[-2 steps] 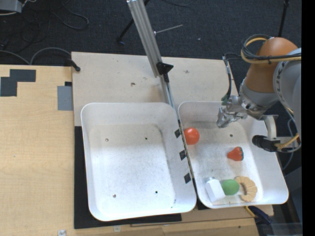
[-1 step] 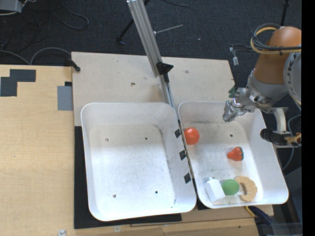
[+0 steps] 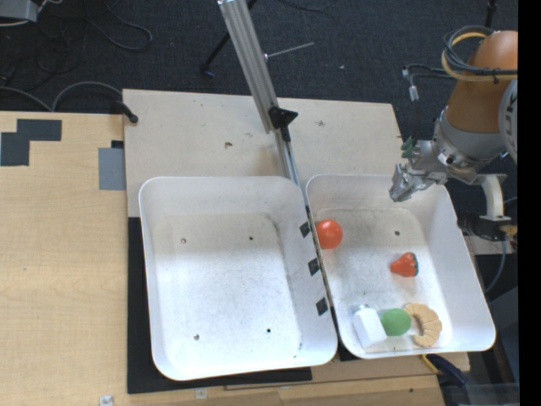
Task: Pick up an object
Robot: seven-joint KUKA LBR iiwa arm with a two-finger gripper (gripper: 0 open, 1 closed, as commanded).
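Strawberry (image 3: 404, 265) sits nearest my gripper (image 3: 404, 184); finger state I cannot tell, nothing visibly held. Risk: it rolls away on contact.

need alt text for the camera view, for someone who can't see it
A grey robot arm's gripper hovers over the far edge of the right bin, which holds an orange ball, a red strawberry, a green ball, a white block and a tan pastry.

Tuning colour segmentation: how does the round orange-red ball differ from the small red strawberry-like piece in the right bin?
The round orange-red ball is larger, smooth and orange-tinted, lying against the bin's left wall. The small red strawberry-like piece is deeper red, tapered, dark at one end, lying mid-floor. Both lie in the right white bin.
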